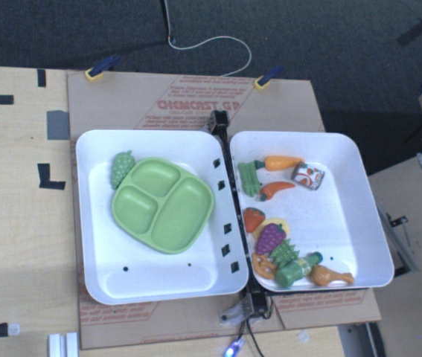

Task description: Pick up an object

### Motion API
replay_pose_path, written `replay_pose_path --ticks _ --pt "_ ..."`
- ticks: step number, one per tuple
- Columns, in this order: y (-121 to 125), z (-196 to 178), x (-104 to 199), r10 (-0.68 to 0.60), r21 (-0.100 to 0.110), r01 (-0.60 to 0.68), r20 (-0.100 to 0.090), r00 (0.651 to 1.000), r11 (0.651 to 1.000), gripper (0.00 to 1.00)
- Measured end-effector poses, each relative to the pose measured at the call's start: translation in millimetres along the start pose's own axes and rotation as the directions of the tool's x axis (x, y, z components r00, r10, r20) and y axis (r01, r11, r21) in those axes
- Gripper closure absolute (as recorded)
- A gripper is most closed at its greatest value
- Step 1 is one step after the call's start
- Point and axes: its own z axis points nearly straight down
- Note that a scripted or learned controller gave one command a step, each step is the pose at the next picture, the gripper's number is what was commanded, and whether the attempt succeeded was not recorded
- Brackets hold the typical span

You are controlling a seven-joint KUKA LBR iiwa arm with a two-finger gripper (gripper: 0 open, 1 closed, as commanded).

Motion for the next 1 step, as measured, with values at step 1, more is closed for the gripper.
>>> replay_pose_path --ticks 1 --pt "0.0 29.3 0.1 0.000 0.001 0.000 0.000 1.000 1.000 1.00"
